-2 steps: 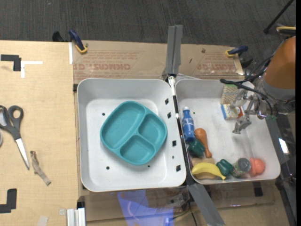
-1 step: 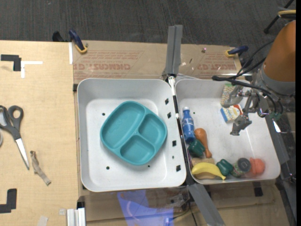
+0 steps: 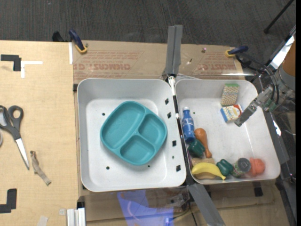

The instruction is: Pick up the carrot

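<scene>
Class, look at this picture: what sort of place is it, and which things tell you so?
Probably a robotics lab bench: a gripper over two white bins, toy food such as a carrot and banana, and clamps holding cardboard.

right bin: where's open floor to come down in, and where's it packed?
Open: the right bin floor's middle, bordered by the carrot and blue bottle on the left, the small cartons above, and the bottom row of toys. Packed: the left wall and bottom edge, where carrot, bottle, banana and green pieces crowd together. The gripper hangs beside the cartons.
</scene>
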`<state>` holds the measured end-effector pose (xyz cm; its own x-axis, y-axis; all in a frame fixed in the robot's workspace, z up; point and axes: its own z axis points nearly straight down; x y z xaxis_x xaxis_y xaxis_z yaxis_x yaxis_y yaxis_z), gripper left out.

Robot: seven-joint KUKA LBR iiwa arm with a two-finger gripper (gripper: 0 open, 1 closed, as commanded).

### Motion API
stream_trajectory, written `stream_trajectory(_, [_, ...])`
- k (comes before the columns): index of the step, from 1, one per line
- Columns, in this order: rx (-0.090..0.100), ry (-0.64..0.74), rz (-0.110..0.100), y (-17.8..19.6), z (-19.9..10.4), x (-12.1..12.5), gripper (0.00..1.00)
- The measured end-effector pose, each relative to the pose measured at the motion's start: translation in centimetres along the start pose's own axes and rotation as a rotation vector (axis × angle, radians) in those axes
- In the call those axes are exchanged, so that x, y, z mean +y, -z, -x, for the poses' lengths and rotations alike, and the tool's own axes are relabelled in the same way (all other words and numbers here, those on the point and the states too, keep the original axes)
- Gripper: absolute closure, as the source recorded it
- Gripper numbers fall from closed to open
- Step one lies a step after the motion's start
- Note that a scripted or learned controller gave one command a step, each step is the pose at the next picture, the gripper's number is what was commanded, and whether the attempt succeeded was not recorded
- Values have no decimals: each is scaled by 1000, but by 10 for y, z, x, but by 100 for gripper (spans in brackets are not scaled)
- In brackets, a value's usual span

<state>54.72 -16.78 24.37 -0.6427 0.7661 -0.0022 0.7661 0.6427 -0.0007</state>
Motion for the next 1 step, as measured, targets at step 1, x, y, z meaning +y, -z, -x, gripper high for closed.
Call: stream_trajectory(1, [-3,674,3,59,-35,37,0])
